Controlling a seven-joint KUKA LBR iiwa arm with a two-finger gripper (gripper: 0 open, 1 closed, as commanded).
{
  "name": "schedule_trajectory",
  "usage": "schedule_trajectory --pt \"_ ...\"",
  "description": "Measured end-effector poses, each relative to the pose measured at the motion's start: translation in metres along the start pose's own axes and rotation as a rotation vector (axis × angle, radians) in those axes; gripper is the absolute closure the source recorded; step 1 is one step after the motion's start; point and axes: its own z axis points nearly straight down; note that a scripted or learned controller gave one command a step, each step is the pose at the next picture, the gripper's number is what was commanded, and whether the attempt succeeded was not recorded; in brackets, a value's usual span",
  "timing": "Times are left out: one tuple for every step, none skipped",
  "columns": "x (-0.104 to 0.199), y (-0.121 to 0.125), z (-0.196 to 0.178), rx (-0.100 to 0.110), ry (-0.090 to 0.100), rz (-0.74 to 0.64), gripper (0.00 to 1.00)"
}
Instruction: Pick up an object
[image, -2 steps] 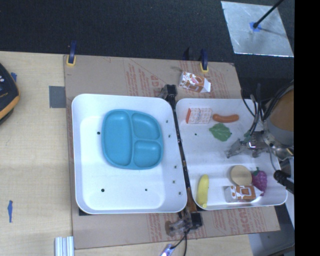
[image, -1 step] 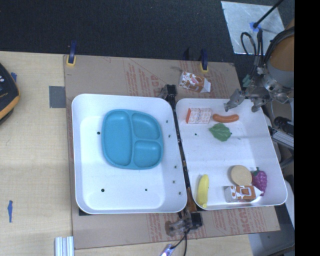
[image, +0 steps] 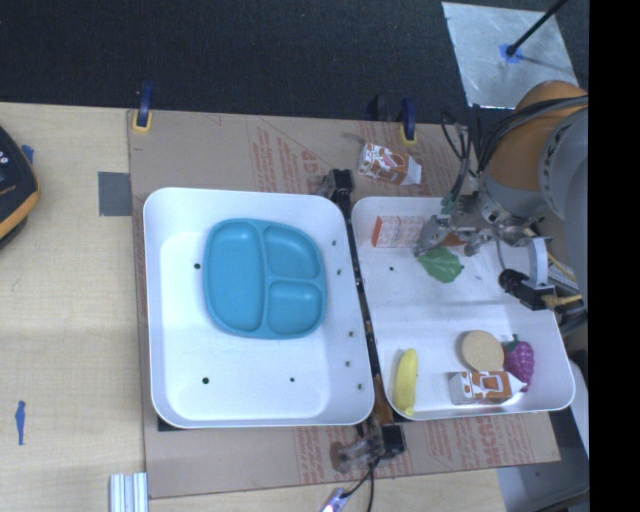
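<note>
On the left of my tabletop (image: 70, 330), the left bin (image: 180, 390) carries a blue divided plate (image: 265, 277), lying flat toward the bin's far side. Between the two bins, at the far edge of the brown cardboard sheet (image: 250, 150), a small red-and-white carton (image: 390, 165) lies tilted outside both bins; its print is too small to read.

In the right bin (image: 440, 320), a flat red-and-white packet (image: 398, 232) lies by the far-left corner, its writing blurred. Just right of it sits a green leafy object (image: 440, 265), directly under my tool (image: 450, 235), which hangs over the bin's far side. The metal fingers reach down to the green object's upper edge and appear to touch it, but I cannot tell how wide they stand or whether they grip anything.

Along the near edge of the right bin, from left to right: a yellow banana (image: 405, 380) lying near the near-left corner, a small red-and-white carton lying on its side (image: 482, 387), a round tan bun (image: 482, 350) just behind it, and a purple bunch of grapes (image: 520, 360) at the near-right corner. The carton's label is not legible.
</note>
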Motion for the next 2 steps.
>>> schedule_trajectory --pt "-0.023 0.001 -0.106 -0.007 -0.002 0.002 0.00" --pt "0.008 0.000 0.000 0.000 0.000 0.000 0.00"
